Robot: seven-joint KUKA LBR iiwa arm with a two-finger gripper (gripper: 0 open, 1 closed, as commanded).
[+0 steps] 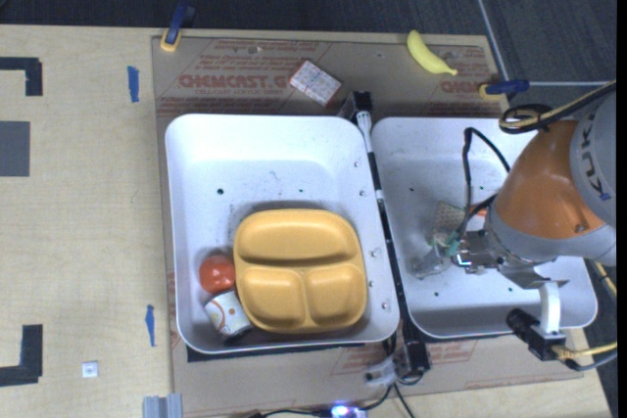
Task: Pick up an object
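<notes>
Gripper (443, 248) low in right bin (421, 147), grip state unreadable; you're mid-reach at small object (448, 214) just above it—confirm contact before lifting.

Yellow divided tray (297, 267): smooth, softly glossy plastic; white bins (265, 152): smooth plastic, lightly scuffed; bench (78, 240): matt pale wood; cardboard sheet (245, 78): matt, printed.

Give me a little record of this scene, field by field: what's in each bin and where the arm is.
left bin: yellow divided tray, with an orange-and-white toy at its left side
right bin: small greyish object near the middle
arm: reaching into the right bin from the right
gripper: low over the right bin's floor
outside the bins: banana, small patterned card
</notes>
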